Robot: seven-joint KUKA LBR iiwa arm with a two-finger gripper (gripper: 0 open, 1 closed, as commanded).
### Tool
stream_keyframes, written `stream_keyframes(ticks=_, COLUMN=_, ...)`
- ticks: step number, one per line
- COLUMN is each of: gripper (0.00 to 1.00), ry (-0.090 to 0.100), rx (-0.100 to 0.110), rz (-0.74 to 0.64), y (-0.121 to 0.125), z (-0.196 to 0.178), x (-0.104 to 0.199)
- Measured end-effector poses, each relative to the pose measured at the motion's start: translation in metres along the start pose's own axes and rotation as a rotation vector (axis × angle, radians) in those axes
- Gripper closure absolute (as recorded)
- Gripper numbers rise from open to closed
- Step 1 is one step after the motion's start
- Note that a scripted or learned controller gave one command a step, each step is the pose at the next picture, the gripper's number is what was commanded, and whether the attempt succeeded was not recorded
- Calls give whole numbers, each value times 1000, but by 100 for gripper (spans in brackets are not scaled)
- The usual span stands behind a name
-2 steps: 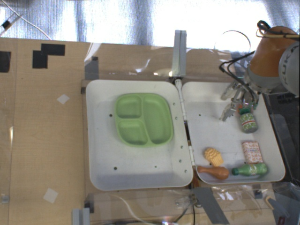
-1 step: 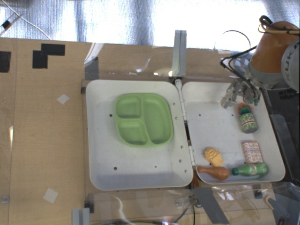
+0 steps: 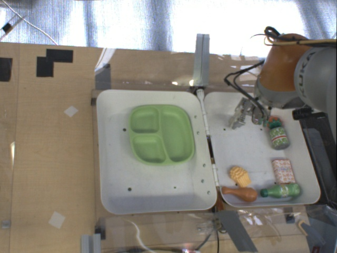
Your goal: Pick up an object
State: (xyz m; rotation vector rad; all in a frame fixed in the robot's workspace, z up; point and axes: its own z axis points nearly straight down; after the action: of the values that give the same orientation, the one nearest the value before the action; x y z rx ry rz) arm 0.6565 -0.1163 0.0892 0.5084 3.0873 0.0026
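Note:
My gripper (image 3: 246, 118) hangs over the upper part of the right bin (image 3: 226, 152), fingers pointing down and apart, with nothing between them. Just to its right lies a small green can with a red top (image 3: 278, 135), a little apart from the fingers. Lower in the same bin are a pink box (image 3: 283, 171), a green bottle (image 3: 281, 191) lying on its side, a yellow knobbly piece (image 3: 239, 176) and a brown drumstick-shaped piece (image 3: 240, 193).
The left bin (image 3: 113, 183) holds a green three-part plate (image 3: 160, 134). A grey divider post (image 3: 201, 62) stands between the bins at the back. The arm's orange band (image 3: 279, 62) and cables sit above the right bin's far right corner.

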Motion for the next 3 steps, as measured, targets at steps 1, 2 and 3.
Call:
stream_keyframes(ticks=1, gripper=100, ry=-3, rx=-2, rz=206, y=36, z=-102, x=46)
stream_keyframes(ticks=2, gripper=100, ry=3, rx=2, rz=202, y=-13, z=-6, x=88)
stream_keyframes(ticks=3, gripper=100, ry=-1, rx=0, rz=-16, y=4, z=-1, x=25)
